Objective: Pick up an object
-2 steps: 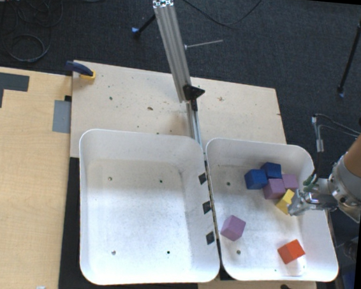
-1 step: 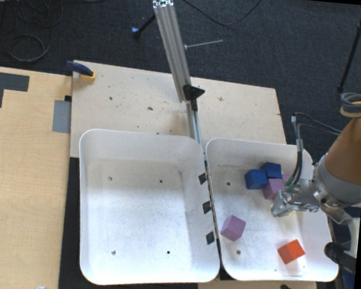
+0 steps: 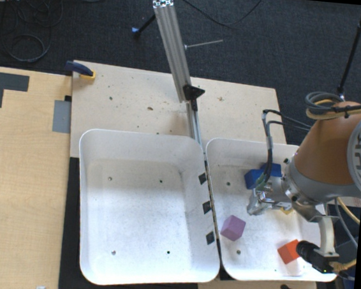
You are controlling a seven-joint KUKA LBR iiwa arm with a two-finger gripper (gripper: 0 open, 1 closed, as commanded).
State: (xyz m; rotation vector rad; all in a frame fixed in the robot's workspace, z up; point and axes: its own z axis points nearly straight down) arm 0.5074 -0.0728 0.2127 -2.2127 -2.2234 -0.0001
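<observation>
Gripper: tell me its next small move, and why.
Probably a short shift toward the purple cube and then down. The gripper sits in the right bin with nothing seen between its fingers, and the purple cube lies just beside it, lower left, standing apart from the blue block and the orange block, so it looks like the easiest grasp.

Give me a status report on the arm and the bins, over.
Gripper low in the right bin, beside the blue object. Purple cube and orange block lie loose nearby. Nothing seen held.
</observation>
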